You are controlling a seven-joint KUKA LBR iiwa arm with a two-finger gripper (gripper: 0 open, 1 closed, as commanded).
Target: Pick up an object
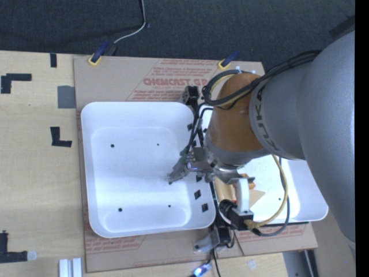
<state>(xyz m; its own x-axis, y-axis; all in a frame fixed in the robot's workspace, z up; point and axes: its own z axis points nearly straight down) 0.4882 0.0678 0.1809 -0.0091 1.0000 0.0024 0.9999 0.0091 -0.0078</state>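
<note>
My gripper [177, 173] hangs over the right side of the left white bin [92, 172], near the wall it shares with the other bin. It points down and to the left from the grey and orange wrist [230, 120]. A small greenish bit [185, 153] shows by the gripper body; I cannot tell what it is. The arm hides most of the right white bin [308, 203]. Inside it, a tan, flat object [255, 197] peeks out beside the wrist cables.
Both bins rest on a brown cardboard sheet [167, 79] on the wooden bench. Two clamps with blue and yellow handles [99, 52] hold its far edge. Black cables [271, 227] loop around the wrist near the bins' front edge.
</note>
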